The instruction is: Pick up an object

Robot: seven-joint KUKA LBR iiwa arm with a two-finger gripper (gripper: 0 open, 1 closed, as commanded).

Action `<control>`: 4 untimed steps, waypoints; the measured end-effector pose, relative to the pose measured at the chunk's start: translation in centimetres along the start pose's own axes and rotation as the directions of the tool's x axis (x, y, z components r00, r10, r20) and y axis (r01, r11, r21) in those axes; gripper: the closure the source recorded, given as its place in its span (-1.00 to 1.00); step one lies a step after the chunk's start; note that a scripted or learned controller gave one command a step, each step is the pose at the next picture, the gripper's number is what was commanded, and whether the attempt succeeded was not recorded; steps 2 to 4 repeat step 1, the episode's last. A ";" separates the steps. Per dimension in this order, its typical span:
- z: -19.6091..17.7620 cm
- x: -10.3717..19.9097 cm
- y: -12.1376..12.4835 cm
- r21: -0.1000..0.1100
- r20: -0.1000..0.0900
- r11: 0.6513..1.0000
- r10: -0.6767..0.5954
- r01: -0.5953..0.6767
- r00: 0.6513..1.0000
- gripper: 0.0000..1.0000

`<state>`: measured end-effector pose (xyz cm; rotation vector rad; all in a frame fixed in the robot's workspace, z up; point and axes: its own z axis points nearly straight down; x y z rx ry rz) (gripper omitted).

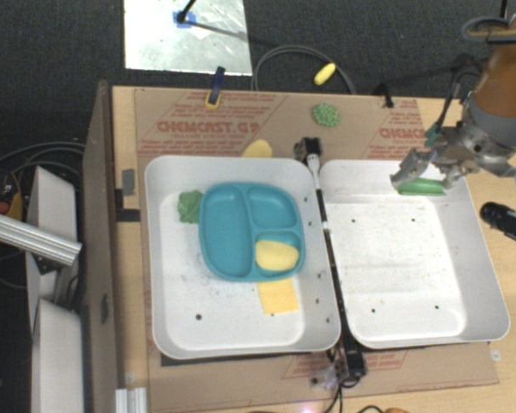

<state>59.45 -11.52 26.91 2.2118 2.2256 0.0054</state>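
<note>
My gripper point(426, 179) hangs over the far edge of the right bin point(413, 317), reaching in from the right. A flat, elongated green piece point(423, 188) sits right at its fingertips, between the grey fingers point(406, 174), and the gripper looks shut on it. In the left bin point(168, 317) lies a teal divided plate point(241, 226) with a yellow rounded object point(277, 255) in its near right compartment. A yellow flat square point(279, 298) lies just in front of the plate. A green leafy piece point(189, 206) rests against the plate's left side.
A green round item point(327, 114) and a yellow item point(258, 149) lie on the cardboard behind the bins. A black divider point(322, 222) runs between the bins. Cables and a metal bar point(30, 239) sit at the left.
</note>
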 end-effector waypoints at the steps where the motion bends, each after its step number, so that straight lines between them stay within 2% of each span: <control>1: 4.2 3.4 -2.3 0.008 -0.002 1.000 0.000 0.000 1.000 1.00; 4: 4.2 3.4 -2.3 0.008 -0.002 1.000 0.000 0.000 1.000 1.00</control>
